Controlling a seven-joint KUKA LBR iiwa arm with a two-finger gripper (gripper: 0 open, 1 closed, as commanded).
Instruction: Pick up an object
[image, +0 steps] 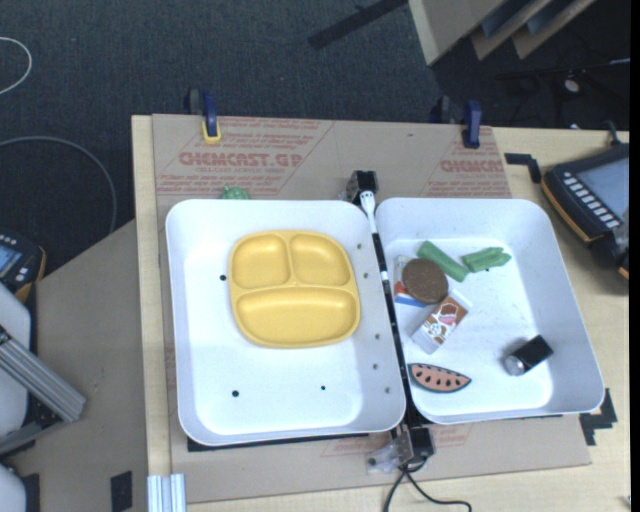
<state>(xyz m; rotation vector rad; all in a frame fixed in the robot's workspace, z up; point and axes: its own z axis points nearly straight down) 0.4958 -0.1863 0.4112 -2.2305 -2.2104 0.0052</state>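
The right bin (560, 260) holds several small objects. A brown round disc (425, 280) lies near its left side, over a red and blue piece (404, 295). Two green pieces (441, 260) (486, 260) lie at the back. A small white and red carton (440, 324) sits in the middle. A watermelon slice toy (440, 379) rests at the front left. A black and silver block (527, 355) lies at the front right.
The left bin (200, 390) bears a yellow divided plate (294, 288). A tablet (598, 195) lies off the bench's right edge. Blue clamps (209, 112) (471, 122) hold the cardboard sheet at the back. A small green bit (235, 193) lies behind the left bin.
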